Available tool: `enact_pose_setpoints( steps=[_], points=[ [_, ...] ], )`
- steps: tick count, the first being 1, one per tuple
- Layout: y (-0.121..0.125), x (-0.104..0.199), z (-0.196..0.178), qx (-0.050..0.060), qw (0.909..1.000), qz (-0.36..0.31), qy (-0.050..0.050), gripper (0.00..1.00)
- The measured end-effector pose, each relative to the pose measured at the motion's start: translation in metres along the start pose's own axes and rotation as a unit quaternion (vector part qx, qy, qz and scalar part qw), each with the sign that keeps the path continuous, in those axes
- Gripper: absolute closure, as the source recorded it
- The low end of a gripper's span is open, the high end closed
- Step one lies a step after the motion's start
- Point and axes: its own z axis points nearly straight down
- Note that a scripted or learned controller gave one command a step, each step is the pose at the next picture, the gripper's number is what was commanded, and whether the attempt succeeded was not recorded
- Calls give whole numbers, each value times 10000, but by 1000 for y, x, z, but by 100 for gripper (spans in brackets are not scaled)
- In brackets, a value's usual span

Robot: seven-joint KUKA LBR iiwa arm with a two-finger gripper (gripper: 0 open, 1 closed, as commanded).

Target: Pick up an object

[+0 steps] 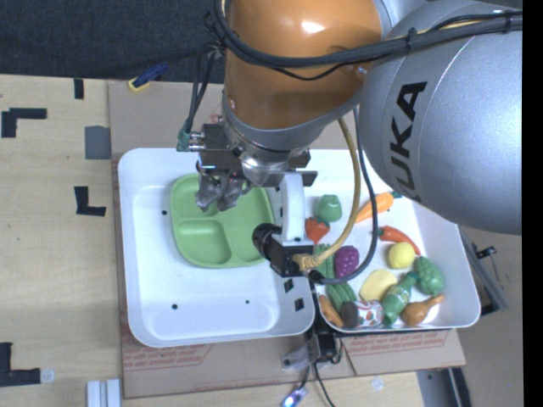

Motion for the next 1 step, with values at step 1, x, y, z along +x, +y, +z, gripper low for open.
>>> enact_pose_setpoints(
  steps=[1],
  points=[
    [55,-15,122,-15,10000,14,2,100]
  ],
)
